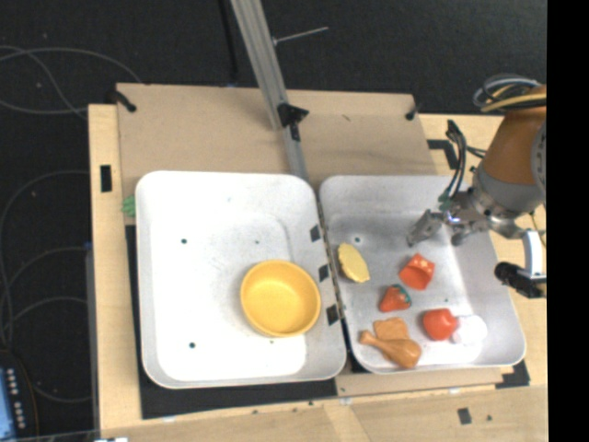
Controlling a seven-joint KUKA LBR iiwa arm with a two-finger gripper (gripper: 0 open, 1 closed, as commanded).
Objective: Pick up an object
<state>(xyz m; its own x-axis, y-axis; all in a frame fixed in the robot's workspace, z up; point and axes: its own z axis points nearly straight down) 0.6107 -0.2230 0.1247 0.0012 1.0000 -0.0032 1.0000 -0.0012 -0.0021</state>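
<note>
From the camera above, my table is a tan board set on a black floor, where thin cables loop along the left. A grey metal post slants down from the top and ends between the two bins.

I count two white bins side by side. The left bin holds one thing: a yellow bowl, upright, near its lower right corner. The right bin holds five small things. One yellow piece lies close to the bin's left wall. Three red-orange pieces sit toward the middle and lower right: one uppermost, a second with a bit of green just below and left of it, and a third lower and to the right. One brown drumstick-shaped piece lies nearest the bin's front edge, just below the second red one.

My arm comes in from the right, its orange band showing above the wrist. My jaws hang over the upper right part of the right bin, spread apart with nothing between them, above and apart from the uppermost red piece.
</note>
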